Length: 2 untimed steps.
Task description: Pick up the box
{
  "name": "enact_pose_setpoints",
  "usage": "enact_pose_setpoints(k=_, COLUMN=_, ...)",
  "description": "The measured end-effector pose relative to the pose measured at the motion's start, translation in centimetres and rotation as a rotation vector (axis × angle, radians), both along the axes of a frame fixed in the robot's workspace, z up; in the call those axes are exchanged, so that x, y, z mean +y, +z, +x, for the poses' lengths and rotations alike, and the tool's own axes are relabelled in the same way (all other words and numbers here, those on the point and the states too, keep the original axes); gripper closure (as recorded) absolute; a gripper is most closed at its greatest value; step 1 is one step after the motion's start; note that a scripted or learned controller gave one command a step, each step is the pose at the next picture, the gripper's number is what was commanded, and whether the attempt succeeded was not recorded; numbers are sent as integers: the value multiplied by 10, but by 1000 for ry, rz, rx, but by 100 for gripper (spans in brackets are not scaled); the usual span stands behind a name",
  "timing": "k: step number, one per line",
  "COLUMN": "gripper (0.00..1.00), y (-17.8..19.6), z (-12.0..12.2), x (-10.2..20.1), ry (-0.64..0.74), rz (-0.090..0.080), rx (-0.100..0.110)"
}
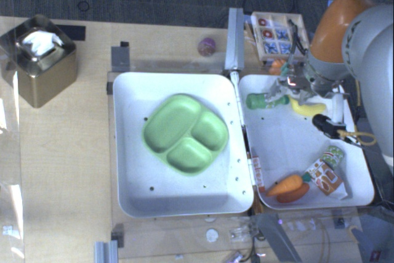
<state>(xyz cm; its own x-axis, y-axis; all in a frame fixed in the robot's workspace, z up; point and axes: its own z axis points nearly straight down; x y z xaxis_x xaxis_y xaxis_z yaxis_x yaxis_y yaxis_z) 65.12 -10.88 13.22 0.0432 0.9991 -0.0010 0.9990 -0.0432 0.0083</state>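
Wooden bench (pixel 61 151) lies wide and bare on the left, and beside it I count two white bins. One green divided plate (pixel 184 132) sits mid-way in the left bin (pixel 138 194), with a bare margin all round it. The right bin (pixel 289 145) has an open middle, and its things are crowded toward the edges. Along the far side I see one green toy (pixel 266 100) and one banana (pixel 308 108). At the near edge are one carrot (pixel 288 186) and one box (pixel 326 177). The box is a small carton printed brown and white with a green end, lying tilted in the near right corner just beside the carrot. The gripper (pixel 294 80) hangs over the far side between toy and banana, well apart from the box. I cannot tell how wide it stands or whether it has hold of anything.
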Motion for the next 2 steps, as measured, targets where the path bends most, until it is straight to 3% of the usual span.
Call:
enact_pose_setpoints(k=1, gripper=0, y=-6, z=20, x=-19, ry=-223, rz=1, rx=-1)
enact_pose_setpoints(k=2, gripper=0, y=-36, z=23, x=16, ry=-9, rz=-2, rx=-9)
